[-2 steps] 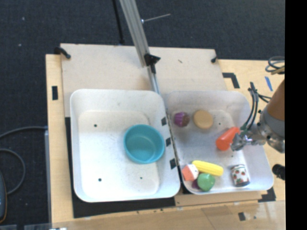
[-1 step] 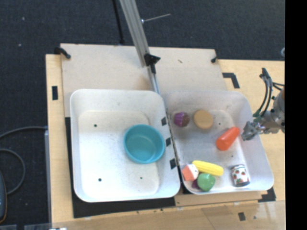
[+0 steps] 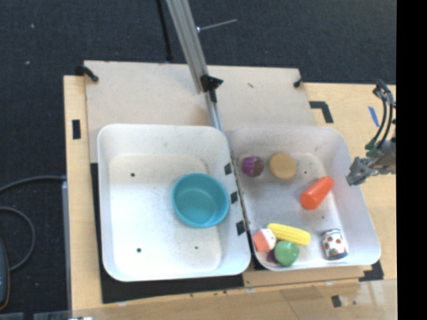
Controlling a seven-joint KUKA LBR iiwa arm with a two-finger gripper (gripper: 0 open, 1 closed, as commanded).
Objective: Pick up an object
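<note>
The table carries two white bins side by side. The left bin, the one farther from the hand, holds a single teal bowl, the biggest loose item, sitting well away from the hand across the divider. The right bin lies directly under and beside the hand and holds everything else.

The hand hangs over the right bin's near rim at the edge of view; how far it is open cannot be told, and nothing can be seen in its grasp. So the pick looks not yet done: the approach and the grasp are both left.

Nearest the hand is an orange cylinder, just beyond and below it, the likeliest target. Farther out sit a tan round piece and a small purple item. Toward the bin's front edge, away from the hand, lie a yellow corn cob, a green ball, a small red-and-white block and a patterned can.
</note>
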